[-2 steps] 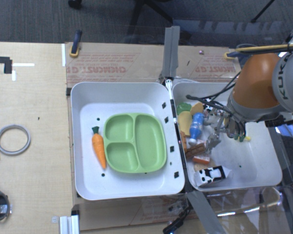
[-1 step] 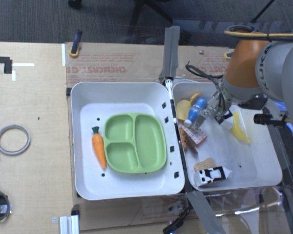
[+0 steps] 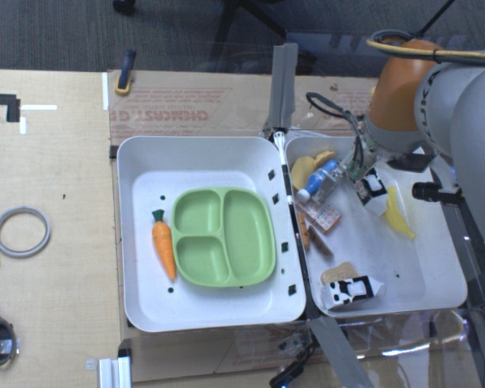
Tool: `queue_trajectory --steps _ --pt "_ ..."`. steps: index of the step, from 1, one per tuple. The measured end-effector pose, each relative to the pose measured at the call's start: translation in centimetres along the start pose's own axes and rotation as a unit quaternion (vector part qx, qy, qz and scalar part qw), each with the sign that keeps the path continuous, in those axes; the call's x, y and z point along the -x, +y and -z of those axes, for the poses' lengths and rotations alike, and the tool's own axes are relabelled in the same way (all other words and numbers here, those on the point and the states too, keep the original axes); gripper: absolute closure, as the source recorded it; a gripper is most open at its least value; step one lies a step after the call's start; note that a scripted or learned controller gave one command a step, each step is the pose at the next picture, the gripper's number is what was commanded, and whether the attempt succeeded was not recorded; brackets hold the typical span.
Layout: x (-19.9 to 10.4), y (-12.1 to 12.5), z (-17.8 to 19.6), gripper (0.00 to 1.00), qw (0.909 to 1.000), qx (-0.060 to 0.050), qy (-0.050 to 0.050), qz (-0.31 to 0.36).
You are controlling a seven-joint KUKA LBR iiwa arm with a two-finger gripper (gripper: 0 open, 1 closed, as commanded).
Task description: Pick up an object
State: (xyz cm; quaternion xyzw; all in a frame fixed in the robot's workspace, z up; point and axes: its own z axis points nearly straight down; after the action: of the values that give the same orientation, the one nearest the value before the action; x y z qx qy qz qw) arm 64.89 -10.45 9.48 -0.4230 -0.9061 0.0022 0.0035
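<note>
My gripper (image 3: 364, 176) hangs from the orange-banded wrist over the back of the right bin (image 3: 436, 285). It is low among the objects, just right of a small clear bottle with a blue cap (image 3: 319, 180). A black-and-white piece (image 3: 373, 189) sits right under the gripper; I cannot tell whether it is touching it. A yellow banana (image 3: 398, 214) lies to its right. A yellow chip-like item (image 3: 305, 166) and a brown snack packet (image 3: 322, 215) lie by the bin's left wall. A black-and-white cow toy (image 3: 350, 289) rests near the front.
The left bin (image 3: 137, 217) holds a green divided plate (image 3: 225, 237) and a toy carrot (image 3: 163, 245) beside it. A roll of tape (image 3: 18, 231) lies on the bench at left. The arm's grey body (image 3: 461, 128) covers the right bin's back right corner.
</note>
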Motion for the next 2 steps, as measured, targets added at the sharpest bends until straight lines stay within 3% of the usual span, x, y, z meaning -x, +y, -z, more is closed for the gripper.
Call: queue_trajectory --steps 1,2 --pt "-3.4 -4.3 0.1 0.00 0.9984 0.006 -0.005 -0.056" --pt "-0.6 -1.1 0.1 0.00 0.9863 0.006 -0.004 -0.165"
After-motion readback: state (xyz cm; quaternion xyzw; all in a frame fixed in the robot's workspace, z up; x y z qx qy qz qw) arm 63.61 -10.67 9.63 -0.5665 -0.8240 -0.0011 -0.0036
